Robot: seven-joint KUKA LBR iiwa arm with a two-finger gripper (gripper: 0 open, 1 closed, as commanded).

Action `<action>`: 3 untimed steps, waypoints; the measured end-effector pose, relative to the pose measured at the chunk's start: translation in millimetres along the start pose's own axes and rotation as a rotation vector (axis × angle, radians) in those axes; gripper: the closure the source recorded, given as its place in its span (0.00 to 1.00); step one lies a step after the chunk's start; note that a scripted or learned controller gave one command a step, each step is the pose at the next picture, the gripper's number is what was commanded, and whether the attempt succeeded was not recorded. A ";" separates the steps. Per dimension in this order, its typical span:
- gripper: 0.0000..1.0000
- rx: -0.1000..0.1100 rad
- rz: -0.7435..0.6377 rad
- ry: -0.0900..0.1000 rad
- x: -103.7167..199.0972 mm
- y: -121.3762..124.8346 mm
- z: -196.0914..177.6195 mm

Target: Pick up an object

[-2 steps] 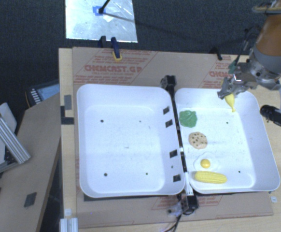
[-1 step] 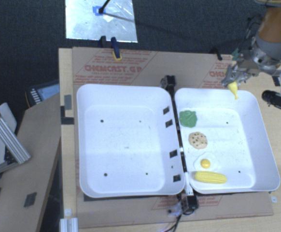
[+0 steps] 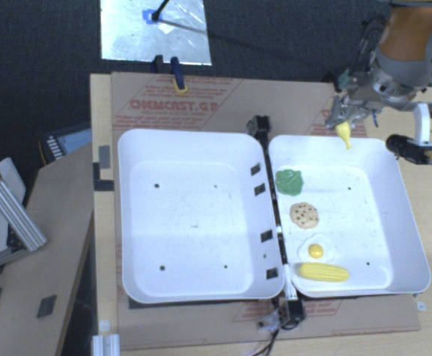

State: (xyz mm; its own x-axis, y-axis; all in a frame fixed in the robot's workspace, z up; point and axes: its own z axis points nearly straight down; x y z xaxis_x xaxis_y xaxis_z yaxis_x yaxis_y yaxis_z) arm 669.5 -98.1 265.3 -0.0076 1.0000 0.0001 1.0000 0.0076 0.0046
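The gripper (image 3: pixel 344 122), above the right bin's (image 3: pixel 401 199) far rim, is closed on a small yellow piece (image 3: pixel 344 133) dangling below it. Lift straight and slowly, since the pinch looks thin.

Two white bins (image 3: pixel 194 143) are sitting side by side on the desk. One green leaf (image 3: pixel 289 181), one cookie (image 3: pixel 304 214), one fried egg (image 3: pixel 316 252) and one corn cob (image 3: pixel 324 272) are lying at centre right. One yellow piece (image 3: pixel 344 133) is hanging at upper right.
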 end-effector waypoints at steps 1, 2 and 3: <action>1.00 0.002 0.001 0.000 28.0 -0.1 -2.8; 1.00 0.001 0.001 0.000 65.4 0.2 -7.0; 1.00 0.004 0.010 -0.002 22.4 -1.2 21.0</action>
State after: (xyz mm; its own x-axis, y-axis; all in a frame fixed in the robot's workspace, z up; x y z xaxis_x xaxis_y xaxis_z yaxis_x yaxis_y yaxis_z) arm 668.3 -75.7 244.3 0.0019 1.0000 -0.0020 1.0000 -0.0019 0.0005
